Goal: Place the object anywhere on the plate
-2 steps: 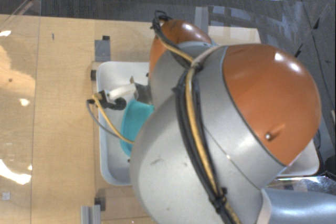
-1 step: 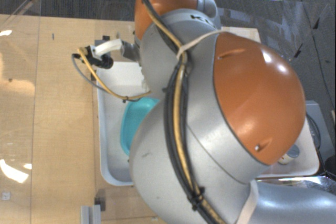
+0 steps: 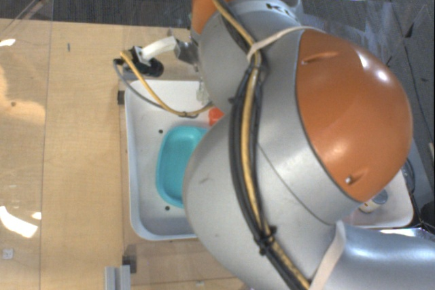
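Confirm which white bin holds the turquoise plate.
The shallow white bin at the view's left: the oval turquoise plate lies on its floor. Of the other white bin, a corner shows at lower right, past the grey-and-orange arm.

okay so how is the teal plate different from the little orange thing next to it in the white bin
The teal oval plate shows far more surface than the small orange-red object, a mere sliver at the arm's edge. The plate lies nearer the bin's middle; the orange-red object sits beyond it, toward the far wall. Both lie in the shallow white bin, partly hidden by the grey arm.
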